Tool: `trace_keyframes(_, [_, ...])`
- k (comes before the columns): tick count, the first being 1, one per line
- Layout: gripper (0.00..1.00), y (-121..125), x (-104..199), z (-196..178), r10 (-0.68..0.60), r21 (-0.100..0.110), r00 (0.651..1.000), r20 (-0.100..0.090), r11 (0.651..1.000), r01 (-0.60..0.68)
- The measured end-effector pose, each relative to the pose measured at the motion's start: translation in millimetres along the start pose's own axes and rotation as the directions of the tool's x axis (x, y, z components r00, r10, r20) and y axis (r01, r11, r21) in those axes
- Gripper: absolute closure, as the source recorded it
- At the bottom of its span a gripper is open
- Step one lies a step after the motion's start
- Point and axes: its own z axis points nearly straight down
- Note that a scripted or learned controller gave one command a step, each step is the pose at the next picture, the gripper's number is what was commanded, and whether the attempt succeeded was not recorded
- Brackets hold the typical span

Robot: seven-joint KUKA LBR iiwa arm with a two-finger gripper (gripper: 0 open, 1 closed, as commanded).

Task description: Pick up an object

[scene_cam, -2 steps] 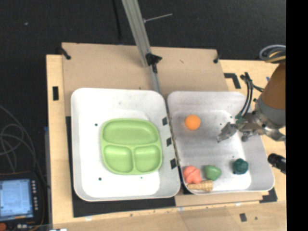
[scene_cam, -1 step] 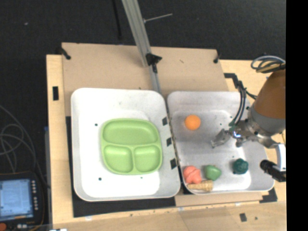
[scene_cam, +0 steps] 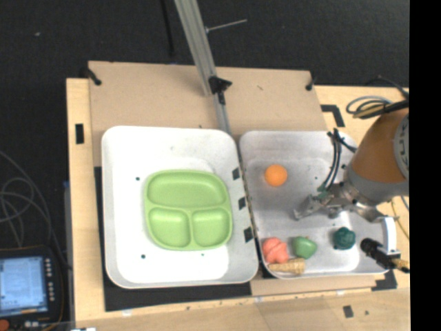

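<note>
Metal claw (scene_cam: 310,209), grip state unclear, hovers over smooth white bin (scene_cam: 289,150) near round orange ball (scene_cam: 275,176).

In the right bin (scene_cam: 289,143), an orange ball (scene_cam: 275,176) lies mid-floor, while a pink piece (scene_cam: 275,249), a green piece (scene_cam: 303,246), a tan piece (scene_cam: 290,267) and a dark teal lump (scene_cam: 344,238) sit along the near edge.

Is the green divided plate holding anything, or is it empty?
Empty: the green divided plate in the left bin shows three bare compartments.
</note>
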Motion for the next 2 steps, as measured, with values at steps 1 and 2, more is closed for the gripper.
trace_keyframes(1, [1.00,1.5,-1.0,-12.9,0.006,-0.006,1.000,0.000,1.000,-0.006])
trace_keyframes(2, [1.00,8.1,0.4,-58.1,-0.004,-0.007,1.000,0.000,1.000,0.004])
